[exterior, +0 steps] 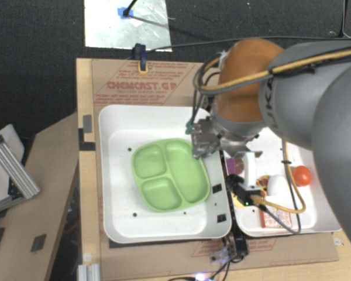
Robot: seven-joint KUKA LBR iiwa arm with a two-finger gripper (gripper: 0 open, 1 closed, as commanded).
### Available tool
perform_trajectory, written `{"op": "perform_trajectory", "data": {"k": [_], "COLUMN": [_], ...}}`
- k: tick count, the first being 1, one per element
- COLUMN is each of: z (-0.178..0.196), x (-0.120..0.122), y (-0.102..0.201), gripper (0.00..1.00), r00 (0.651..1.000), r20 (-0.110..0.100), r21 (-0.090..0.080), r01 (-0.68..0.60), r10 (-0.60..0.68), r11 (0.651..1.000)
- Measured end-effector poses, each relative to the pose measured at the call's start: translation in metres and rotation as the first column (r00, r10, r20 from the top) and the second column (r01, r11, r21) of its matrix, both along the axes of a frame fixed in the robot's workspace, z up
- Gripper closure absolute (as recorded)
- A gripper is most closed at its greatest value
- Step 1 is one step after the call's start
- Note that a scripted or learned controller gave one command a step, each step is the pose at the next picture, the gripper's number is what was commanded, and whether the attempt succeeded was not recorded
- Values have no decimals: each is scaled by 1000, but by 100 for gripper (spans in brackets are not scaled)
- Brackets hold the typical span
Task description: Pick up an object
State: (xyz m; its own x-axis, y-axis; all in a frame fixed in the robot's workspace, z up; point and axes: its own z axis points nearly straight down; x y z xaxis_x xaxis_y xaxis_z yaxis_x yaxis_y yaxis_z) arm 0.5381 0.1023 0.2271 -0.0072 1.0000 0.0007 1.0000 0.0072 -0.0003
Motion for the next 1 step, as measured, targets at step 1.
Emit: {"op": "perform_trajectory", "data": {"k": [1], "z": [0], "x": [0], "y": [-2], "gripper": [0], "r00": [1000], "r20": [1], "r21": [0], "r01": [3], "r10": [-3], "r11": [1000]}}
